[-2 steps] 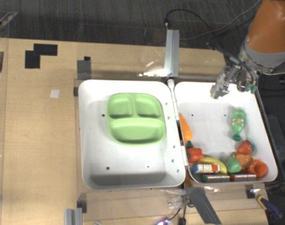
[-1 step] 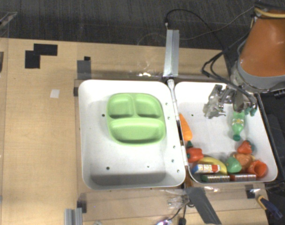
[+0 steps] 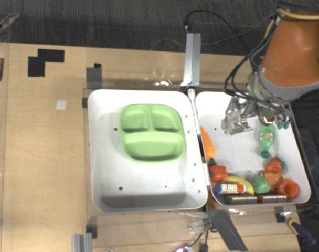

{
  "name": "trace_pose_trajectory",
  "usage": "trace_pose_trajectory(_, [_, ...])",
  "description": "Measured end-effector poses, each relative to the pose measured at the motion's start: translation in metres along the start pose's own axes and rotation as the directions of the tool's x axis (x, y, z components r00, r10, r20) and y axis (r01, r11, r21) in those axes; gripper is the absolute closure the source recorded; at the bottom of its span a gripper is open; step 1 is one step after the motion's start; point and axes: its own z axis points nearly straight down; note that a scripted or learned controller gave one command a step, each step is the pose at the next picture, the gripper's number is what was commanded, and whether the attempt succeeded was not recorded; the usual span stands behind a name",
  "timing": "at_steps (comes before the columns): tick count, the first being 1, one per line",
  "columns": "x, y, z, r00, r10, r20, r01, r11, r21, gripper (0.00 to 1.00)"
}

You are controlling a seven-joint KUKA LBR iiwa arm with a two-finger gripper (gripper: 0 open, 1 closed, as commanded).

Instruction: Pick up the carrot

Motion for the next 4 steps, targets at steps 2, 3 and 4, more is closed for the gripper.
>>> trace_pose_trajectory(2, [0.023, -0.086, 0.089, 0.89, -0.456, -0.003, 0.456, 0.89, -0.002, 1.0])
trace_pose_trajectory(3, [0.021, -0.048, 0.183, 0.832, -0.555, 0.003, 0.555, 0.832, 0.002, 1.0])
trace_pose_trajectory(4, [-0.057, -0.014, 0.09, 0.994, -0.109, 0.003, 0.109, 0.994, 0.0, 1.0])
